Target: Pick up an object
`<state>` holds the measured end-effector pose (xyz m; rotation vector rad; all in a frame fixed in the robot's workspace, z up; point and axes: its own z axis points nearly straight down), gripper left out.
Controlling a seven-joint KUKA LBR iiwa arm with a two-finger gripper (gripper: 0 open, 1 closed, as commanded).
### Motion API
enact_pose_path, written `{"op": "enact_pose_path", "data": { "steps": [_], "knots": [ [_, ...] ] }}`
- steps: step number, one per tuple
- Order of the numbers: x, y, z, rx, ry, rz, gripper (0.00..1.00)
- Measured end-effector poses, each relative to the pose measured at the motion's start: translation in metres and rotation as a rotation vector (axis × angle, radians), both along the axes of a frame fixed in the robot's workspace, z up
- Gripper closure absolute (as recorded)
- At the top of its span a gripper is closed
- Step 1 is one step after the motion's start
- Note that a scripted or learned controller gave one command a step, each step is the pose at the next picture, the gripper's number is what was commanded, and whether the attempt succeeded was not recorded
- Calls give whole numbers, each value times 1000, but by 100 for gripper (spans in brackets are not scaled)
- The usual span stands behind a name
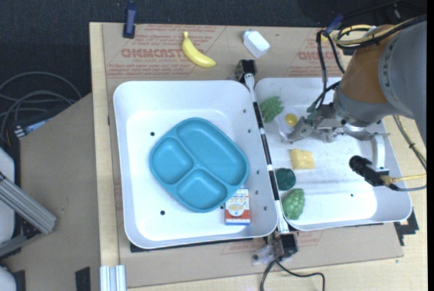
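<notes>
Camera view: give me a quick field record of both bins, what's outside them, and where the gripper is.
left bin: blue divided tray; small carton at its lower right
right bin: light green leafy piece, small yellow ball, yellow block, dark green piece, green lumpy piece
outside bins: banana, white block, on the board
gripper: over right bin, between ball and yellow block
grip: cannot tell
</notes>
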<state>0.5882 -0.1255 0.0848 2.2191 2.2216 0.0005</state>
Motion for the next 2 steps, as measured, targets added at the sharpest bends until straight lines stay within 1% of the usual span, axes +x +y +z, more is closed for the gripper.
{"op": "enact_pose_path", "data": {
  "steps": [1,2],
  "knots": [
    [-38,34,3,2,3,0,0],
    [-35,34,16,0,-8,1,100]
  ]
}}
